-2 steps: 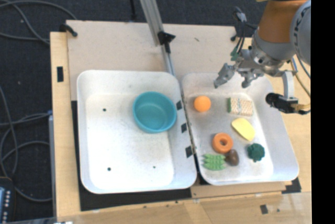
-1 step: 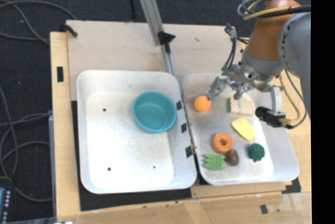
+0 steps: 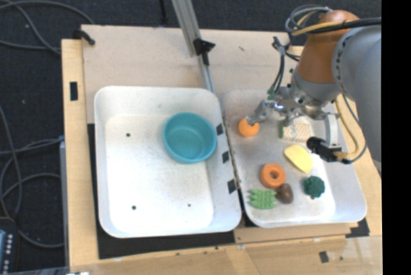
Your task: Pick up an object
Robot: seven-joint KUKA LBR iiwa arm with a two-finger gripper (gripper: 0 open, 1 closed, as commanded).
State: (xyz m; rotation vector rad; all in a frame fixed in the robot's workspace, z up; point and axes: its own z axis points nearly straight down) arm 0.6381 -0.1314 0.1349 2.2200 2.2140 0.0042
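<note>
While the hand [image 3: 262, 114] hangs by the small orange ball [image 3: 248, 128] upper-middle of frame, can't tell its opening; ball could easily roll off against the right white bin's [image 3: 350, 206] wall.

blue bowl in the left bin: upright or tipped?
Upright. The blue bowl shows its open mouth and inside, rim level, sitting in the left bin.

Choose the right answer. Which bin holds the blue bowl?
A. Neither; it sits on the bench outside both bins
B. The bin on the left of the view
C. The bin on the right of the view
B: the blue bowl rests inside the left bin, while the small objects such as the orange ball lie in the right bin.
</note>
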